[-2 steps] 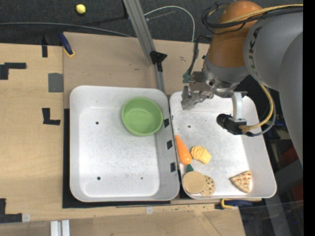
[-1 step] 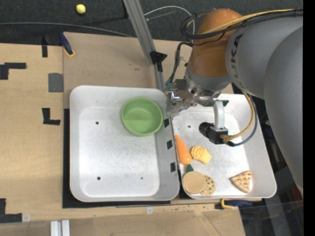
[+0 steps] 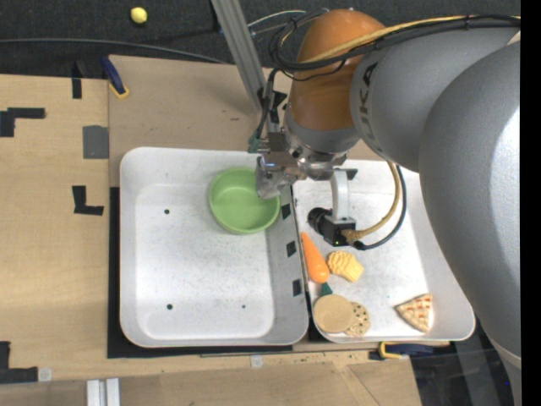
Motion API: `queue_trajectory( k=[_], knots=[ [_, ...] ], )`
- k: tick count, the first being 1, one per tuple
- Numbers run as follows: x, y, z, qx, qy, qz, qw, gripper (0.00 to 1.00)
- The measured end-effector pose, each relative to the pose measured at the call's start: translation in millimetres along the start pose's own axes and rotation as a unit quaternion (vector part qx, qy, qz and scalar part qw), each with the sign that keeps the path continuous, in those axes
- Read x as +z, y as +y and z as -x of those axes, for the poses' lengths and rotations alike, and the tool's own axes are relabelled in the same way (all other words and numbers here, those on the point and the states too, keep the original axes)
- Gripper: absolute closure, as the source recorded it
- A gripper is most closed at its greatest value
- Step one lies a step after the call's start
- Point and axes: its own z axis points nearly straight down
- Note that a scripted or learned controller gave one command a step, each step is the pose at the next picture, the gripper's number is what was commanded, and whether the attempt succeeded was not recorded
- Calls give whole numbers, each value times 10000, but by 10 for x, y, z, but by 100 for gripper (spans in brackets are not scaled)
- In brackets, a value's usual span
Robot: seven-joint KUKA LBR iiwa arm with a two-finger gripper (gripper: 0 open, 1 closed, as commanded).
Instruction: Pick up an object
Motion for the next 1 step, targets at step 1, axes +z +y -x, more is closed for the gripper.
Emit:
queue_trajectory(
  k=[1],
  knots=[
    [1,1,36,24,-7,-2,10000,0]
  ],
)
